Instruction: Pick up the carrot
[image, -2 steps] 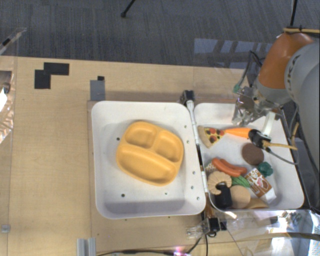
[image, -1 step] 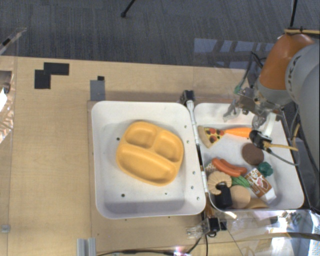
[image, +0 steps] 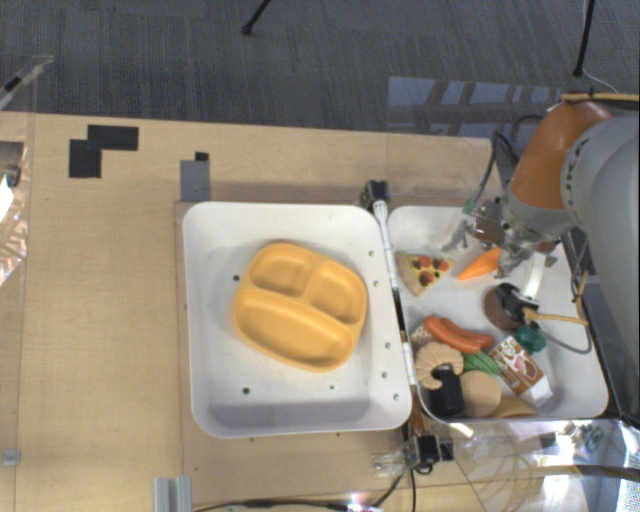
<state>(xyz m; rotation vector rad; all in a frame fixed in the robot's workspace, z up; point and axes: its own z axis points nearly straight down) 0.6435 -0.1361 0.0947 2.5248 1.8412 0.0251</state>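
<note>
Jaws over carrot, right bin.
You've got the gripper (image: 497, 243) above the carrot (image: 481, 264), next to the pizza slice (image: 424, 270); can't tell whether jaws are open or closed.

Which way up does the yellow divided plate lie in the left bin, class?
Right way up. The yellow divided plate shows its three hollow compartments facing the camera, and it lies flat on the left bin's floor.

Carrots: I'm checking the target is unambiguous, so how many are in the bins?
1. The carrot lies in the right bin, near its far edge, beside the pizza slice. Others could hide under the arm.
</note>
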